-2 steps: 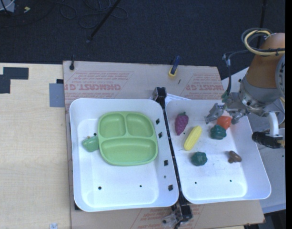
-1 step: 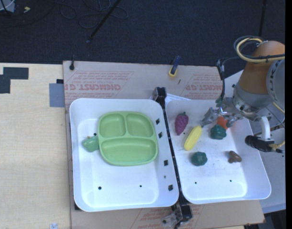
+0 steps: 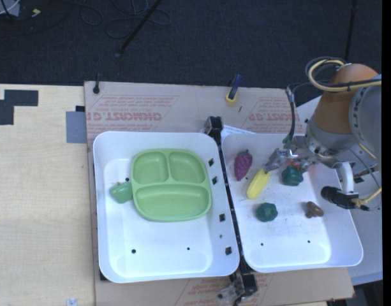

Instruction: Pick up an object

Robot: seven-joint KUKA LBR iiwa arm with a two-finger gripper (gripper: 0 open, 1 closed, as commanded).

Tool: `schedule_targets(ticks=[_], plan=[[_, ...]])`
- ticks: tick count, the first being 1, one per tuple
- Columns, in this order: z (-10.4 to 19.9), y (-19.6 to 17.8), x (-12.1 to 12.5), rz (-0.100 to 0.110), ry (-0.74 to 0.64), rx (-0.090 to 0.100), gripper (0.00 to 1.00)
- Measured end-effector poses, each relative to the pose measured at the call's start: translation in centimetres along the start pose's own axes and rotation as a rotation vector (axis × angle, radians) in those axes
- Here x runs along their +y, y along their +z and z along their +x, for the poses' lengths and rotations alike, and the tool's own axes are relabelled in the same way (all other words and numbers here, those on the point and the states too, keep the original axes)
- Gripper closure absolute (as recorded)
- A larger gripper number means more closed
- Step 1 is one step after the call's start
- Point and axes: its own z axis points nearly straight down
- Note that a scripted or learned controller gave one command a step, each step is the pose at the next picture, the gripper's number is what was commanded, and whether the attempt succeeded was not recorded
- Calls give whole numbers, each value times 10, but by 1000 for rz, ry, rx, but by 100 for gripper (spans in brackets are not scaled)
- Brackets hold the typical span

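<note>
Pincer (image 3: 286,163) hangs over right bin (image 3: 339,250), above a dark green toy (image 3: 291,176) beside the yellow corn (image 3: 258,184); its state I cannot tell. Toy judged light, rigid plastic, slippery; grip across its middle.

Robotics lab bench. Robot arm (image 3: 345,116) mounted at a wooden bench (image 3: 36,203), two white bins (image 3: 112,247) sitting on printed cardboard (image 3: 150,110), clamp (image 3: 233,89) at the back edge, loose cables (image 3: 118,8) on dark carpet behind. Toy food and a green divided plate (image 3: 171,185) as test props.
</note>
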Motion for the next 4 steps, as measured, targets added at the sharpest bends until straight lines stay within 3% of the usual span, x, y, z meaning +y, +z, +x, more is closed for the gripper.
schedule_targets(ticks=[1, 2, 4], plan=[[1, 18, 7, -14, 0, 1, 0], [1, 8, 4, -12, 2, 0, 100], [-6, -62, 1, 5, 3, 1, 100]])
